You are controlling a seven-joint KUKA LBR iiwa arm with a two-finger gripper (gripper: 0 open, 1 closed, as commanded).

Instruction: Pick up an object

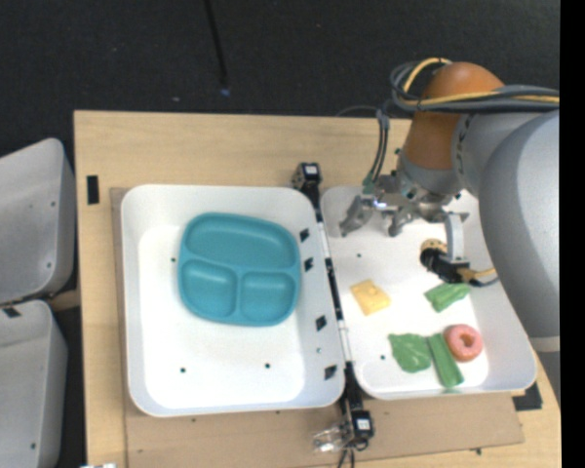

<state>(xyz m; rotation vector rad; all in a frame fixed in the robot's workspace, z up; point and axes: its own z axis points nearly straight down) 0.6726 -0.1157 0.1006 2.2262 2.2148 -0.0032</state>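
L bin [146, 378] holds teal divided plate [240, 267]. R bin [400, 261]: claw [371, 222] hangs over its upper-left corner, fingers spread, nothing btwn them. Yellow wedge [370, 297] just below; green piece [408, 351] & pink ring [462, 342] lower right. Arm [512, 193] reaches in from frame right, wrist bent downward.

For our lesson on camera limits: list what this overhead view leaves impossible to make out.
1. Camera view, right bin: its right wall is hidden behind the arm.
2. Camera view, long green piece: partly covered by the pink ring.
3. Camera view, gripper: height above the bin floor unclear from one slanted view.
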